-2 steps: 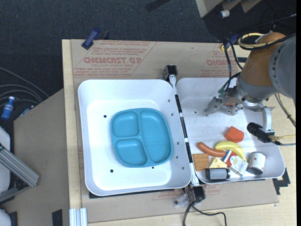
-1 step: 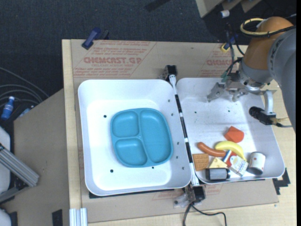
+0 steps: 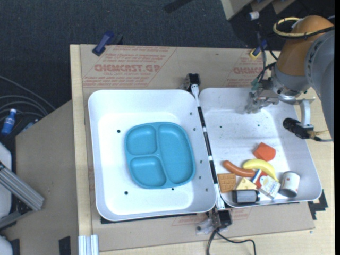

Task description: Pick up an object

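Observation:
The right bin [image 3: 234, 121] holds a heap of small things near its front corner: an orange block [image 3: 264, 152], a yellow banana [image 3: 261, 167], a red sausage [image 3: 237, 168], a tan cracker [image 3: 226, 182], a dark flat piece [image 3: 245, 196] and a small white can [image 3: 289, 182]. My gripper [image 3: 255, 103] hangs over the bin's far edge, well behind that heap, with nothing seen in it. Its fingers are too small and blurred to read.
The left bin [image 3: 106, 121] carries a blue divided plate [image 3: 159, 154] in its middle. A black divider clip [image 3: 193, 81] sits between the bins at the back. The arm's orange band [image 3: 297, 41] rises at the right. A blue clip [image 3: 103, 43] lies on the bench's far left corner.

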Controlling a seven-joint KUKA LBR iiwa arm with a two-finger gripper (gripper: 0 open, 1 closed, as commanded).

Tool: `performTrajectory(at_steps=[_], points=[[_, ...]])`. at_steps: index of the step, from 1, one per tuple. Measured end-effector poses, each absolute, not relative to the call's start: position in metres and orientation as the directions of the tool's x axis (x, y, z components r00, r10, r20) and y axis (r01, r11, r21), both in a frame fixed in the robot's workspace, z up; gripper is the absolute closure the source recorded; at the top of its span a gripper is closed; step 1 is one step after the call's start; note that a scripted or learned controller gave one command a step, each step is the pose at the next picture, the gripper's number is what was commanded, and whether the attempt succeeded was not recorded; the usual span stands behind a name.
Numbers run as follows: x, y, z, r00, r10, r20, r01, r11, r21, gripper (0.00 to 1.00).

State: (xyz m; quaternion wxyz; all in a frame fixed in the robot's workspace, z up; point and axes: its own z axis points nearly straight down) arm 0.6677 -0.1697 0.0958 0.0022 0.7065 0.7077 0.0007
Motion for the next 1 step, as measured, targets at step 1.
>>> performTrajectory(at_steps=[1], points=[[0.6676, -0.1696, 0.0956, -0.002, 1.000, -0.002, 1.000, 0.002, 0.004, 0.00]])
